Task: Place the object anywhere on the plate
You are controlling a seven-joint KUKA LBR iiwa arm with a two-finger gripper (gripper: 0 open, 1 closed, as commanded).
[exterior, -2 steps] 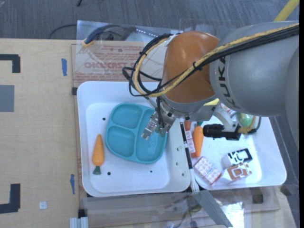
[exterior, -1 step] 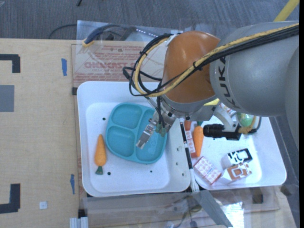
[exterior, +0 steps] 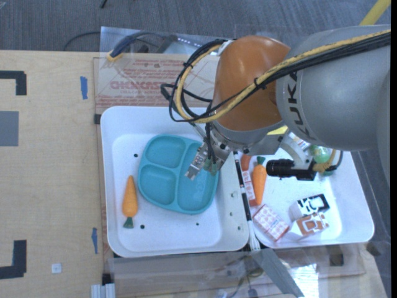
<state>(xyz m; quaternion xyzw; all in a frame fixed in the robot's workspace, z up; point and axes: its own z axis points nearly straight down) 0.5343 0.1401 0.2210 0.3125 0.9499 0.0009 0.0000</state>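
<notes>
Hovering claw (exterior: 200,164): over the blue plate's (exterior: 162,182) right compartment; grip state cannot be told
Carrot (exterior: 129,200): left bin (exterior: 118,135), beside the plate
Second carrot (exterior: 259,182): right bin (exterior: 356,210)

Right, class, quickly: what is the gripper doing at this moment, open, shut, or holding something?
Gripper: over the right part of the blue plate; open or shut cannot be told, and nothing can be seen held in it.

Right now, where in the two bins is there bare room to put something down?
Free: left bin floor in front of the blue plate, beside the carrot. On the plate, the left compartments. Crowded: right bin, with carrot, boxes; gripper over the plate's right side.
</notes>
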